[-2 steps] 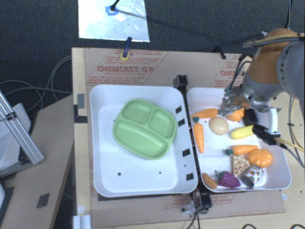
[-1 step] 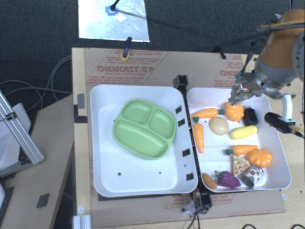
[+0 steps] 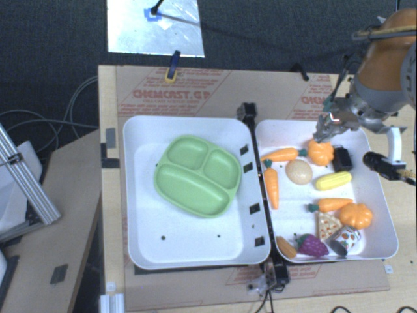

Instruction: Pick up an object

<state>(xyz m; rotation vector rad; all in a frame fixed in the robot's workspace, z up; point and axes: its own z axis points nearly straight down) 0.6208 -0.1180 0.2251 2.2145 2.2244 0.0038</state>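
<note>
In the right bin (image 3: 381, 194), the gripper (image 3: 324, 134), fingers' spread unclear, hovers just above the orange (image 3: 320, 153).

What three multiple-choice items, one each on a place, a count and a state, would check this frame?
1. Where does the green divided plate lie?
A. left bin
B. right bin
C. on the cardboard

2. How many toy carrots lie in the right bin?
A. one
B. three
C. five

3. Where is the gripper?
A. over the plate
B. above the bin divider
C. just above the orange pumpkin at the right bin's back

Key: 1 A, it sits within the left bin. 2 B, three orange carrots show. 3 C, it hangs right over that pumpkin.
</note>
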